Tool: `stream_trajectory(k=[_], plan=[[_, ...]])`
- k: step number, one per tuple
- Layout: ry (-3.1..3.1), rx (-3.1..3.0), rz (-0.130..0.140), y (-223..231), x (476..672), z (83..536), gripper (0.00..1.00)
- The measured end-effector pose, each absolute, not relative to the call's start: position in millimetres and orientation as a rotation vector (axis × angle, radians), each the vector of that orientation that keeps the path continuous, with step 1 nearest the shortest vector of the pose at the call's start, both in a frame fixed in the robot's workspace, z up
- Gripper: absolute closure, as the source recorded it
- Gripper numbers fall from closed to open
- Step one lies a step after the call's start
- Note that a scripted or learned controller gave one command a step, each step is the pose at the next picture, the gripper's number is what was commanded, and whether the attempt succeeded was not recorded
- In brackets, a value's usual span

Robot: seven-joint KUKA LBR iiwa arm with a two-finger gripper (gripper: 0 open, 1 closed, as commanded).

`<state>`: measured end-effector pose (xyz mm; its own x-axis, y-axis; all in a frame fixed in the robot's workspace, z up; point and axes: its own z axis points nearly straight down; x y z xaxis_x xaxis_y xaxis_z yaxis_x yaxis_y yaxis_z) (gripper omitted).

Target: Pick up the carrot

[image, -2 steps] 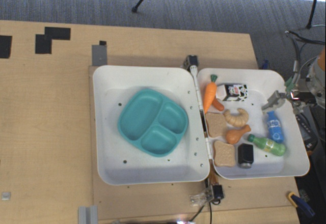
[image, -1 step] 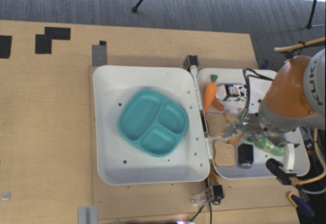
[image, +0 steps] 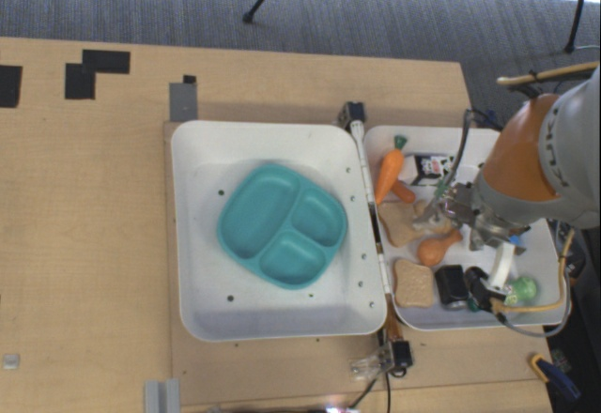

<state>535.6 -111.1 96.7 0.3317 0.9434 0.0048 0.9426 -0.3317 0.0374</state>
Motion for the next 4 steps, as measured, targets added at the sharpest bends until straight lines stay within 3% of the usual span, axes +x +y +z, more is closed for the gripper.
stream_trajectory(k=[1, 2, 3, 4], plan=[[1.957, 2.415, 0.039, -98, 500.9, 96, 0.00], [2.011, 2.381, 0.020, -91, 515.9, 94, 0.00], [2.016, 2.378, 0.037, -87, 519.9, 106, 1.00], [1.877, 2.524, 0.015, 47, 527.2, 187, 1.00]])
